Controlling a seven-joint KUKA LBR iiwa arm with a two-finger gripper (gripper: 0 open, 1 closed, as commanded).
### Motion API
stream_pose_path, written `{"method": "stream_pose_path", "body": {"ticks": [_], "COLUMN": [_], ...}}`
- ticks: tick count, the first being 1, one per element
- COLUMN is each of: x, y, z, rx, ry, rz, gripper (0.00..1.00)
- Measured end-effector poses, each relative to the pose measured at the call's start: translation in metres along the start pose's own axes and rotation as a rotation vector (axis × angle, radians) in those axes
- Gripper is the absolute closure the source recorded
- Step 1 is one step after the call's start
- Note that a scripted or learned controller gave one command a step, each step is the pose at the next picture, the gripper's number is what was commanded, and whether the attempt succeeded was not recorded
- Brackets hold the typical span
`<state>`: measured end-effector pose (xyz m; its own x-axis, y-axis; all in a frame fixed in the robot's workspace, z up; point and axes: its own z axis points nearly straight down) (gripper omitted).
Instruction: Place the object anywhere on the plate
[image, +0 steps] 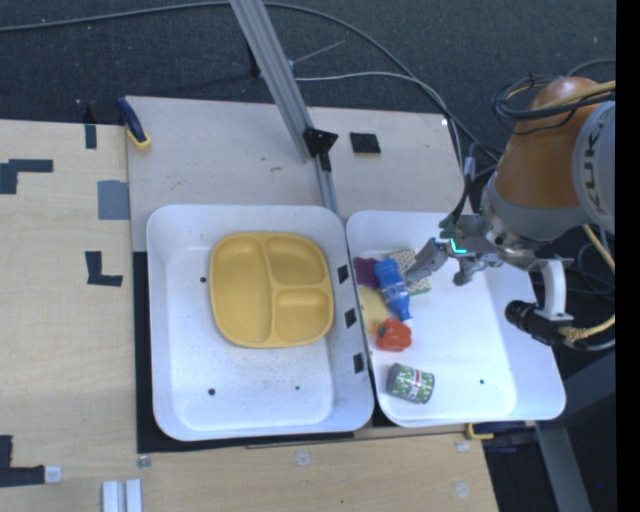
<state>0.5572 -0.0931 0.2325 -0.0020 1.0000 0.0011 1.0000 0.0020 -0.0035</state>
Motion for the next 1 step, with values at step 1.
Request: {"method": "stream_pose_path", "body": {"ticks": [1], "x": [0.0000], "y": [0.0004], "z": [-0.0005], "rx": [-0.001], "ry": [0.000], "rz": [0.000], "gripper": [0.00]}}
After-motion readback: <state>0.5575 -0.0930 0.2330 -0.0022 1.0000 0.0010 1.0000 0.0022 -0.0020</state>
